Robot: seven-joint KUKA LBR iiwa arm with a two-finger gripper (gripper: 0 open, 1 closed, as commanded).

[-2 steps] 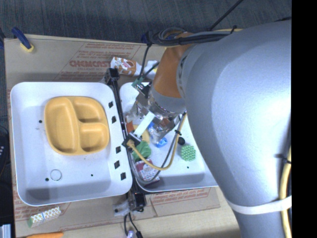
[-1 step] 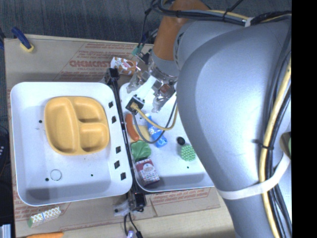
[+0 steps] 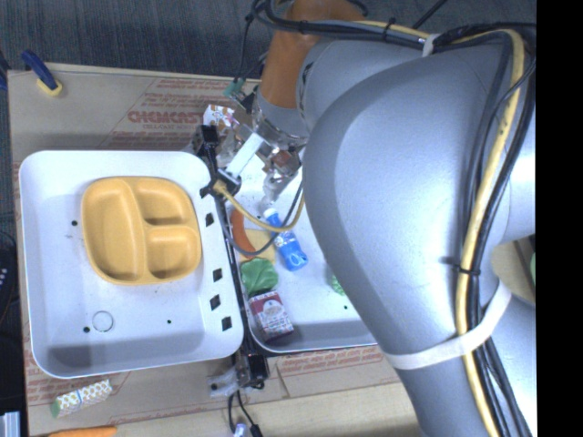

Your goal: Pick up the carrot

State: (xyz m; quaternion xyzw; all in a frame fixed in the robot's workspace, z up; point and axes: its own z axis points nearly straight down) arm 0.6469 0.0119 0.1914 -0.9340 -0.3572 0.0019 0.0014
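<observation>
An orange carrot (image 3: 244,230), mostly hidden, lies in the right bin (image 3: 301,335) beside a blue bottle (image 3: 288,248) and green leaf (image 3: 258,274). The hand (image 3: 276,176) hangs just above it; whether it grips anything cannot be told. A yellow tray (image 3: 141,228) sits in the left bin (image 3: 55,271).

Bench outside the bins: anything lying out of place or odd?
Yes. An orange carrot-like piece lies on the cardboard at the bottom edge, outside the left bin, beside a small patterned packet. A blue clip sits top left.
</observation>
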